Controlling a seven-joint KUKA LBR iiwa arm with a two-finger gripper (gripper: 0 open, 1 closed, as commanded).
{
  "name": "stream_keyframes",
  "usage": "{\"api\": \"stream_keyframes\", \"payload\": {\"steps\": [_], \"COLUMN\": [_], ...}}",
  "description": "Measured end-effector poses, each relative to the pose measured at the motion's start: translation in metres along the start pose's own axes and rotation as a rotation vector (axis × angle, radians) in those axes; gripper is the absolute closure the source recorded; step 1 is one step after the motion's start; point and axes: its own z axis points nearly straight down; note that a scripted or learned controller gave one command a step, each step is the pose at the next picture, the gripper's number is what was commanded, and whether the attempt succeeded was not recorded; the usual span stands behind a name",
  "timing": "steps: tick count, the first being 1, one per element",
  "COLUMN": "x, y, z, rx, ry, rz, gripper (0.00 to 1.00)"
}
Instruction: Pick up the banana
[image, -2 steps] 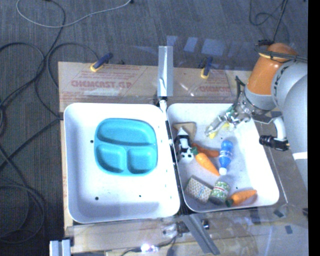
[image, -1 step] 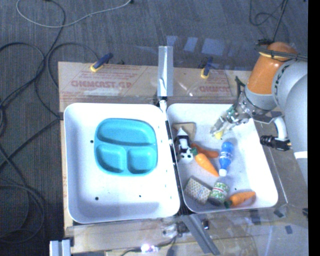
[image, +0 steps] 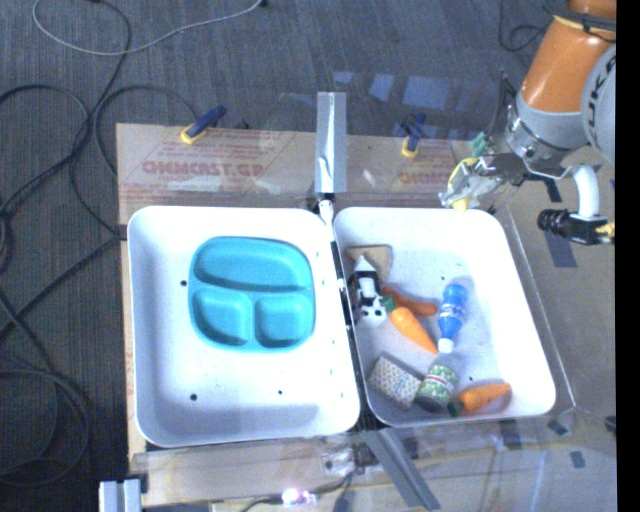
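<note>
Gripper (image: 470, 180), upper right of frame above the right white bin (image: 520, 300), appears to pinch a yellow curved banana (image: 458, 187) between its fingers; pickup seems largely done, only lifting clear remaining.

My fingers (image: 462, 185) hang behind the right bin (image: 520, 300); the bottle (image: 452, 312) and carrots (image: 412, 328) lie inside, before them.

blue tray (image: 252, 292), white bins (image: 160, 400)
</note>
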Motion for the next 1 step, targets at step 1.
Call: {"api": "stream_keyframes", "payload": {"steps": [1], "x": [0.0596], "y": [0.0055], "z": [0.0371], "rx": [0.004], "ry": [0.002], "rz": [0.039], "gripper": [1.00]}}
